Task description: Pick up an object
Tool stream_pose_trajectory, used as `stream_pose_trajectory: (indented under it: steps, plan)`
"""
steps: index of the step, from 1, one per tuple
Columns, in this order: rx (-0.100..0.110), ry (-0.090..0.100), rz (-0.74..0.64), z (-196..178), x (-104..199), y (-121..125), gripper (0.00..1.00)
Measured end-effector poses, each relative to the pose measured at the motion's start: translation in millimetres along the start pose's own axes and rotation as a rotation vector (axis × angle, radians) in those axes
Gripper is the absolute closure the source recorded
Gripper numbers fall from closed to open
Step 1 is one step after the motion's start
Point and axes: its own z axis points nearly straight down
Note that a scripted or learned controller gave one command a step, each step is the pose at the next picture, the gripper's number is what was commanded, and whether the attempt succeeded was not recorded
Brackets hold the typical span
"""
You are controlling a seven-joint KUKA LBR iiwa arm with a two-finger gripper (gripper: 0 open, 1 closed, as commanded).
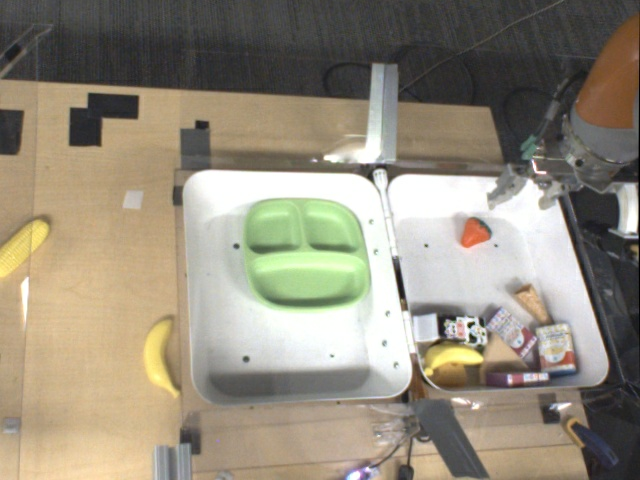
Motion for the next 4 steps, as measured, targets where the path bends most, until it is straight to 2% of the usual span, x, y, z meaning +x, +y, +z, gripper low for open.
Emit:
stream_pose_trajectory:
  steps: [1, 2, 3, 4]
  plan:
    - [0.0, -0.001, 0.062, 55.7, -7.1, 19.5, 0.0]
    - [-0.006, -0.002, 0.052, 112.0, 27.3, 20.0, 0.0]
    - [-0.012, -0.002, 0.046, 100.3, 28.9, 23.1, 1.0]
    - [-0.004, 0.0, -0.179, -45.7, 126.9, 26.5, 1.0]
